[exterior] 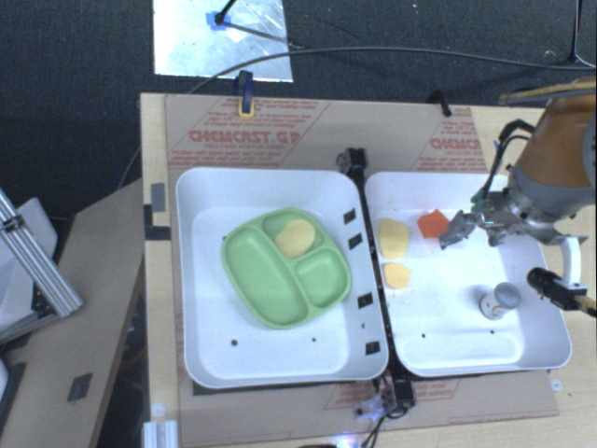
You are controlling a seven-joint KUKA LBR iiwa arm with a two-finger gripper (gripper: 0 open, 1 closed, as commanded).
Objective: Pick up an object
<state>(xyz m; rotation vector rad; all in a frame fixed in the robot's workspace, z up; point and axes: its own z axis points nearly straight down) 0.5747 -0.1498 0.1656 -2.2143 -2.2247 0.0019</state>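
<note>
Bare white floor fills the right bin's [466, 357] lower half; gripper [464, 231] (fingers too dim to judge) hangs just right of the orange piece [432, 223], upper middle.

Arm [560, 147] cut off at right edge, small grey object [499, 299] perhaps a cap, unclear

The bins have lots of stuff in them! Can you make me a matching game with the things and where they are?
Things:
1. green tray
2. orange piece
3. grey knob
4. gripper

Places:
A. near the right bin's lower right
B. in the left bin
C. just right of the orange piece
D. near the right bin's top, beside a yellow piece

Pairs: 1-B, 2-D, 3-A, 4-C
</note>
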